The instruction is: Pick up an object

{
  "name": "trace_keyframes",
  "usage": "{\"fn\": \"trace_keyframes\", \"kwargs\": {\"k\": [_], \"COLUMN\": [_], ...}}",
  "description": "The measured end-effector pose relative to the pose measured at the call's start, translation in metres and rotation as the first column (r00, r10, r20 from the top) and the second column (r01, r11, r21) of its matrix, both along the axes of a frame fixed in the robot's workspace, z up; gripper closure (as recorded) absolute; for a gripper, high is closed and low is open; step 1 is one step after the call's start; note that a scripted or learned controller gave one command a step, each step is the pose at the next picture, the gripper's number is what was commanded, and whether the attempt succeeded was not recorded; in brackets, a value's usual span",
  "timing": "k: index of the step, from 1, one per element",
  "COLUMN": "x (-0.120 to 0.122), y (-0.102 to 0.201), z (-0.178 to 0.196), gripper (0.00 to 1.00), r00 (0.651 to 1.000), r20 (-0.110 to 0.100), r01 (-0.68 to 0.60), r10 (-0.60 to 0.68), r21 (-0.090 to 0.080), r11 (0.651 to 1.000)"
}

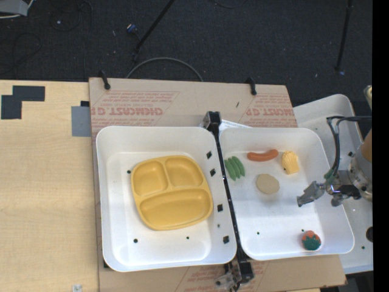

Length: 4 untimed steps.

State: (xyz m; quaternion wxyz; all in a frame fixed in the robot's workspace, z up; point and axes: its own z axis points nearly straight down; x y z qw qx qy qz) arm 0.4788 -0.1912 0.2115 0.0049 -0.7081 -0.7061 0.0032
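Two glossy white bins [115,163], moulded yellow tray [171,191]

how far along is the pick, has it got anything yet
Nothing looks picked yet. The green bean pods, red sausage, yellow corn piece, tan round cookie and small red and green item all lie on the floor of the right white bin. In hand: the two-finger gripper sits at that bin's right side, beside the cookie, touching none. Left: closing on one item and lifting it.
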Motion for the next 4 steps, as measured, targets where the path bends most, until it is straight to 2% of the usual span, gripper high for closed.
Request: {"fn": "trace_keyframes", "kwargs": {"k": [1, 3, 4], "x": [0.002, 0.005, 0.005], "y": [0.000, -0.005, -0.005], "z": [0.004, -0.119, -0.123], "gripper": [0.00, 0.00, 0.00], "r00": [1.000, 1.000, 1.000], "r20": [0.010, 0.002, 0.009], "r01": [-0.002, -0.003, -0.001], "r10": [0.002, 0.003, 0.001], "r21": [-0.003, 0.002, -0.001], "r11": [1.000, 1.000, 1.000]}}
